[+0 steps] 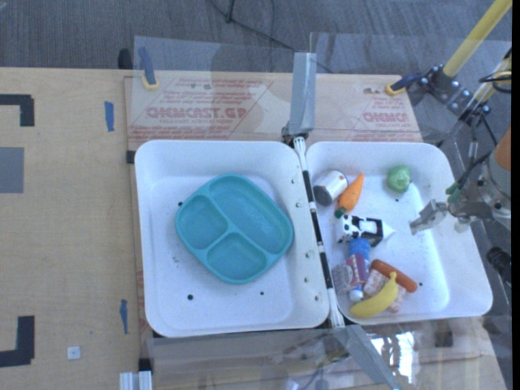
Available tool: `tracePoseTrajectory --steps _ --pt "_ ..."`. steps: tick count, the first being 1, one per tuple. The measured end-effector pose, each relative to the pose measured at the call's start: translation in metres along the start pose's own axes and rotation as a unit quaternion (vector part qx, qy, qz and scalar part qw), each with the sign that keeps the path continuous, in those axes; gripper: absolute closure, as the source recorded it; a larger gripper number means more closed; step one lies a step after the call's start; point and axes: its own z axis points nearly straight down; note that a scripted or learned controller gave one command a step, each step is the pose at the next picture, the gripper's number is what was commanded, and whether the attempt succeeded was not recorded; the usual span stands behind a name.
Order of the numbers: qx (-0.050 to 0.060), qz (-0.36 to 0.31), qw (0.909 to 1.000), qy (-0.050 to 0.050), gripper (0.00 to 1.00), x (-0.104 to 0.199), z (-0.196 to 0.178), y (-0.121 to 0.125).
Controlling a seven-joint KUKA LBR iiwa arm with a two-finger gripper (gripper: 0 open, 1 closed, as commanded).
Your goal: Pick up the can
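The can (329, 188) is silver and lies on its side in the right bin (431, 254), at the bin's far left near the divider. An orange carrot (351, 192) lies against its right side. My gripper (428, 216) hovers over the right side of the same bin, well to the right of the can and a little nearer the front. Nothing shows in its grasp.
Also in the right bin are a green lump (398, 177), a black-and-white cow toy (360, 229), a blue bottle (358, 255), a sausage (396, 275), a banana (378, 300) and a small packet (348, 276). The left bin (154, 250) bears a teal divided plate (233, 227).
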Motion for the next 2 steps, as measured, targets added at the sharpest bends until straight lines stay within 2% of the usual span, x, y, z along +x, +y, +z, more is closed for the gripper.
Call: tracePoseTrajectory --steps 1,2 --pt "-0.001 0.05 0.9988 -0.001 0.0 -0.028 0.046 0.085" --pt "-0.002 0.113 0.9936 0.002 0.0 -0.014 0.093 0.107"
